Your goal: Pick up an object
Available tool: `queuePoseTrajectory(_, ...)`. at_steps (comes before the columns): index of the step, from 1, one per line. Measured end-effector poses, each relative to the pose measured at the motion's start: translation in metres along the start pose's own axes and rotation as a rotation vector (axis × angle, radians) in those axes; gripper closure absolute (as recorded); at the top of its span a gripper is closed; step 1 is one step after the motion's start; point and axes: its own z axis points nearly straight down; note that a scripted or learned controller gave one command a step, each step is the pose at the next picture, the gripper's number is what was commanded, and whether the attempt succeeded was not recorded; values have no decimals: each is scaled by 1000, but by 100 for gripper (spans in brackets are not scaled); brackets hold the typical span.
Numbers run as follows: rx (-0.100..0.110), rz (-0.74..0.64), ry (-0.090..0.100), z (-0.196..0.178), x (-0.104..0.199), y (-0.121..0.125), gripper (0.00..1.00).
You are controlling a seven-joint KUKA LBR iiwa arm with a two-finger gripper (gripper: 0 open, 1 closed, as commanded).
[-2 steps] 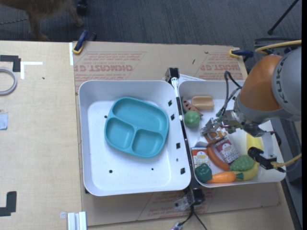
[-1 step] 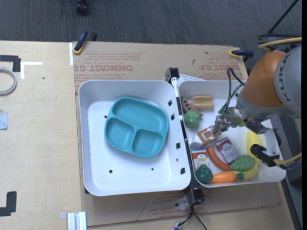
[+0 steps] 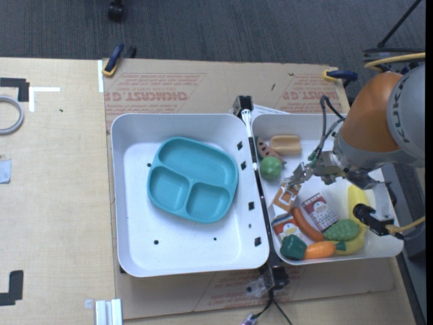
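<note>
Gripper (image 3: pixel 298 175) sits low inside the right bin (image 3: pixel 379 252), just right of the green ball (image 3: pixel 270 167); finger state can't be told, nothing visibly between them. Candidate objects crowd that bin: bread piece (image 3: pixel 285 143) behind the ball, carrot (image 3: pixel 319 250) and red box (image 3: pixel 319 212) toward the front. Likely descending for a pick. Teal divided plate (image 3: pixel 193 179) lies alone in the left bin (image 3: pixel 128 202).

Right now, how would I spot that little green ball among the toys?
Find the right-hand white bin, the cluttered one. Near its upper left corner, just below a tan bread-like block, sits the green ball. It is the one round, plain green piece; the other green toys lie along the bottom edge.
</note>
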Motion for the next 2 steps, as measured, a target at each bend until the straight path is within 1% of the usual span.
queuePoseTrajectory(1, -10, 161, -6, 13, 15, -62, 0)
queuePoseTrajectory(2, -4, 161, 3, 2, 17, -61, 100)
